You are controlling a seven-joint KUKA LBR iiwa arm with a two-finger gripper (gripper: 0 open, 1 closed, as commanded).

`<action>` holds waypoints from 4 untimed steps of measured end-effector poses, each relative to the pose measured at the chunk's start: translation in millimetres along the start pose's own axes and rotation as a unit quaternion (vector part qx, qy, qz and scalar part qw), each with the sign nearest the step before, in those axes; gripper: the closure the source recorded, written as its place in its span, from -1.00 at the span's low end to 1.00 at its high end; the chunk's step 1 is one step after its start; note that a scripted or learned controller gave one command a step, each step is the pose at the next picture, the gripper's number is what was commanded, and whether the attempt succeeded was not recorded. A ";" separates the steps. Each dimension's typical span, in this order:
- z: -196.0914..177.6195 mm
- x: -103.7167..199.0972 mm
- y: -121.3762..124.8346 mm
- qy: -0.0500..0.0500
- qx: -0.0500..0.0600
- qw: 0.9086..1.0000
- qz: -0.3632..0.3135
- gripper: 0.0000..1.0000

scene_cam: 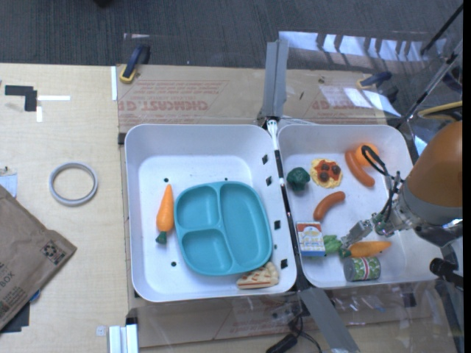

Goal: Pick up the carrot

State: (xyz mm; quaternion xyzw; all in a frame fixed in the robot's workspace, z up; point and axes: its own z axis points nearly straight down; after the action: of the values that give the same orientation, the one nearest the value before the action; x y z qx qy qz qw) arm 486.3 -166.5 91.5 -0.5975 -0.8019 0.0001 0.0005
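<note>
Two shallow white bins sit side by side on the worktop [66,123]. Left bin [147,145]: one carrot [165,210], lying lengthwise near the left wall with its green end toward the front, just beside a teal three-compartment tray [221,228]; one waffle-like toy [257,277] at the tray's front right corner. Right bin [401,271]: one green broccoli-like piece [297,177], one small pizza [326,172], one orange curved hot dog [359,168], one sausage [329,204], one small carton [310,239], one green can [362,268], one second orange carrot-like piece [370,248] just above the can. The arm [441,179] comes in from the right; its claw [359,231] hangs low over the right bin, next to the carton and the orange piece, well apart from the carrot in the left bin. How far the claw is open, or what it has hold of, cannot be made out. Also on the worktop: one tape ring [73,183], one brown paper bag [26,252]
</note>
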 end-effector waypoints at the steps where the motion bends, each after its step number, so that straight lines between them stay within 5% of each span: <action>1: 0.4 16.4 -4.4 0.000 0.000 0.999 -0.041 -1.00; 2: -8.3 16.1 -3.8 0.000 0.000 0.999 -0.039 1.00; 3: -8.3 16.1 -3.7 0.000 0.000 0.999 -0.040 -1.00; 4: -16.9 15.5 -3.3 -0.001 -0.001 0.999 -0.038 1.00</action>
State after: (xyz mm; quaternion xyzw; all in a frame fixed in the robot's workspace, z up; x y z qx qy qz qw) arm 478.7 -152.6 108.4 -0.5668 -0.8239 -0.0001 -0.0003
